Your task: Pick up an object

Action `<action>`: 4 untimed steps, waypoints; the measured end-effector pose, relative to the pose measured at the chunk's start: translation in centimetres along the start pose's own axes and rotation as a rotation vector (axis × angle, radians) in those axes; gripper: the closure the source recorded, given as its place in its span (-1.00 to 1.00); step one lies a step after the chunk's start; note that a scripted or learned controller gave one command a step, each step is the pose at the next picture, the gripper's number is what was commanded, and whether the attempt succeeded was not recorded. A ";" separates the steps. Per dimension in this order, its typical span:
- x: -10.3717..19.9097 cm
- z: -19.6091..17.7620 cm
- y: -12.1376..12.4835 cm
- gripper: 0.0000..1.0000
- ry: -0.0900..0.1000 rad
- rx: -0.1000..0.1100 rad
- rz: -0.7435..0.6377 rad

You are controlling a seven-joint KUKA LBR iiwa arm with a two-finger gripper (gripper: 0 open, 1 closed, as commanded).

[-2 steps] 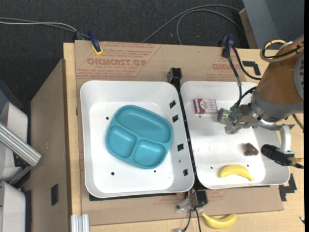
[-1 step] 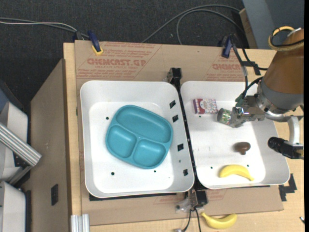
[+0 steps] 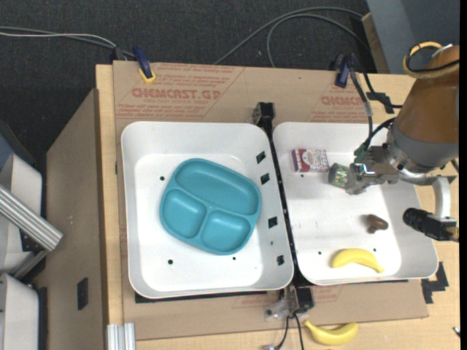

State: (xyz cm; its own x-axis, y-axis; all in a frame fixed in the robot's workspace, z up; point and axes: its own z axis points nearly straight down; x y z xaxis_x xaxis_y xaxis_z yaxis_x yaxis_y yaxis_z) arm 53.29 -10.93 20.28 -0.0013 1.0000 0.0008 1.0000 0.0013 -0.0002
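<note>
In the right bin (image 3: 416, 268) lie a small pink and white carton (image 3: 310, 160), a greenish round object (image 3: 338, 174), a small brown lump (image 3: 376, 224) and a yellow banana (image 3: 357, 260). My gripper (image 3: 357, 176) hangs over the upper middle of this bin, reaching in from the right. It sits right against the greenish object's right side, with the carton just to the upper left. The brown lump lies below the gripper, apart from it.
The left bin (image 3: 139, 217) holds a blue divided plate (image 3: 210, 205). A second banana (image 3: 333, 332) lies outside the bins at the bench's front edge. Black clips run along the divider (image 3: 273, 195) between the bins. Cables trail behind the right bin.
</note>
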 end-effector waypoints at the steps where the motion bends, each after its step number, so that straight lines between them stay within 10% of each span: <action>1: 5.1 0.6 1.8 1.00 0.001 -0.001 -0.005; 4: 19.7 -1.5 7.1 1.00 0.003 -0.004 -0.006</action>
